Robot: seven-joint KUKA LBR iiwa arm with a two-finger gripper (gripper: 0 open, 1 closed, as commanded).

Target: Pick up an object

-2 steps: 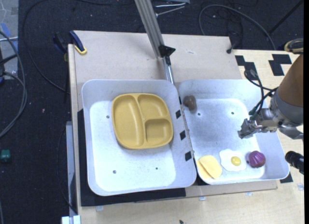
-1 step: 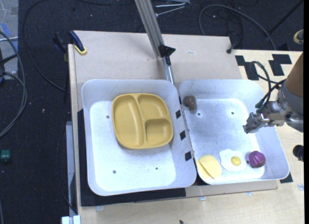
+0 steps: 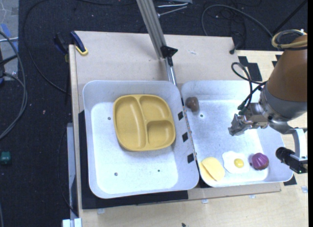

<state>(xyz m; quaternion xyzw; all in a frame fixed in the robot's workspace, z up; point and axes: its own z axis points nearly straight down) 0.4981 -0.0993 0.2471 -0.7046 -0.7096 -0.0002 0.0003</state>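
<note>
In the right bin lie a small brown lump at the far left corner, a yellow wedge, a fried egg and a purple onion-like piece along the near edge. My gripper hangs over the middle right of this bin, above and behind the fried egg. It points down toward the bin floor, and nothing shows between its fingers. The orange band of the arm rises at the right.
The left bin holds a yellow divided plate. A grey metal pole slants in from the top to the seam between the bins. Black cables lie over the bench's far right corner.
</note>
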